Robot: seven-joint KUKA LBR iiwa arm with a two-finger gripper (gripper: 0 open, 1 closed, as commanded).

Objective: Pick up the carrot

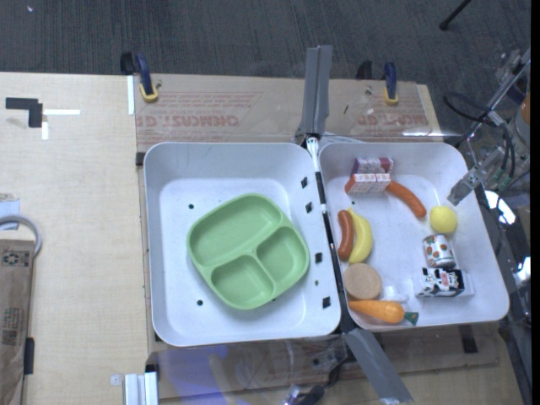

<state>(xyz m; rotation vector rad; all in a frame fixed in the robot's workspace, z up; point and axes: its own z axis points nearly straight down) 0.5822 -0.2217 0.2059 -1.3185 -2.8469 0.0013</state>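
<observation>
The carrot (pixel 378 311), orange with a green stub at its right end, lies flat along the front wall of the right bin (pixel 485 226), just below a round tan cookie (pixel 364 281). At the right bin's far right rim I see part of the arm and what looks like the gripper (pixel 466 189), above the rim and next to a yellow lemon (pixel 443 219). It hangs well away from the carrot, up and to the right of it, with nothing seen in it.
Also in the right bin are a red-and-white box (pixel 371 176), an orange sausage (pixel 407 198), a hot dog (pixel 344 233) beside a banana (pixel 363 236), a strawberry can (pixel 436 250) and a black-and-white carton (pixel 442 283). The left bin (pixel 169 184) holds a green divided plate (pixel 247 251).
</observation>
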